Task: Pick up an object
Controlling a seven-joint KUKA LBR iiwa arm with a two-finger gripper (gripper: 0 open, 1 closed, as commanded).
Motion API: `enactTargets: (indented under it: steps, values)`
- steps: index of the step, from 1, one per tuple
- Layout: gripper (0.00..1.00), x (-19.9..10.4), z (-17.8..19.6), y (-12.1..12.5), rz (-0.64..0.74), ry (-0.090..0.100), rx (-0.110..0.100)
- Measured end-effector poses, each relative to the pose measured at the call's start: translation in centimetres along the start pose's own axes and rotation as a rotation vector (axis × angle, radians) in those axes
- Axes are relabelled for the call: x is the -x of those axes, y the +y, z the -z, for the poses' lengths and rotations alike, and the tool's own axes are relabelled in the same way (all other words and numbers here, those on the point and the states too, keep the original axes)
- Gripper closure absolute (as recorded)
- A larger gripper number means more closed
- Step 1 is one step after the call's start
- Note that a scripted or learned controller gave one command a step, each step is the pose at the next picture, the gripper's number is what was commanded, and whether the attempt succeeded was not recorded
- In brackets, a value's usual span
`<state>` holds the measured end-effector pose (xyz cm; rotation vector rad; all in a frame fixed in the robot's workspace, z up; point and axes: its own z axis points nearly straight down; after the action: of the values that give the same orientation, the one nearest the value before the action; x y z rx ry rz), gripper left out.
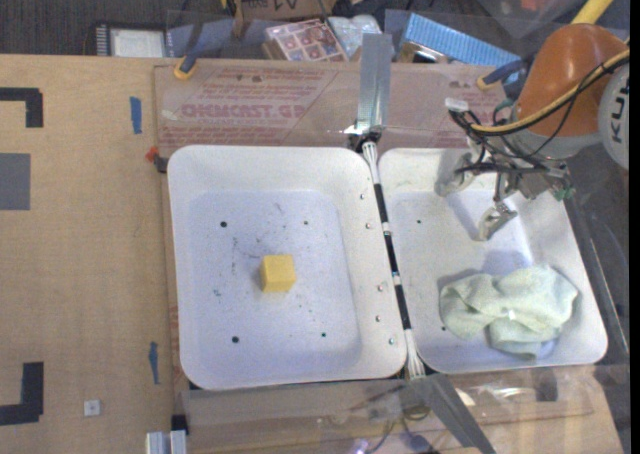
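A wooden bench (80,242) carries two shallow white bins set side by side, their inner rims touching along a metal divider strip. The left bin (200,182) holds a single small yellow block (278,273), sitting alone near the middle of its floor, well away from every wall. The right bin (590,342) holds a crumpled pale green cloth (510,309), bunched toward its near edge and spreading almost to the near right corner. The grey arm (575,72), with its orange band, reaches in from the right and hangs over the far half of the right bin, cables looping around its wrist. At its end the gripper (478,204) points down toward the bin floor, with its two fingers standing apart and nothing between them. It hovers just beyond the far edge of the cloth, not touching it, which suggests the cloth is the thing it is lining up to pick; the block lies a whole bin away. Soft and heaped, the cloth would likely give under a pinch, so a descent onto a raised fold looks more promising than one onto the flat bin floor beside it. Nothing has been lifted yet.
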<state>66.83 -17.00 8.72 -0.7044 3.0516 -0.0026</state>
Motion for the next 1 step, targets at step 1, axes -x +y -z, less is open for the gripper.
enactTargets:
  steps: [1]
  values:
    - [0.0,-2.51,0.06,-4.81,0.361,0.0,0.0]
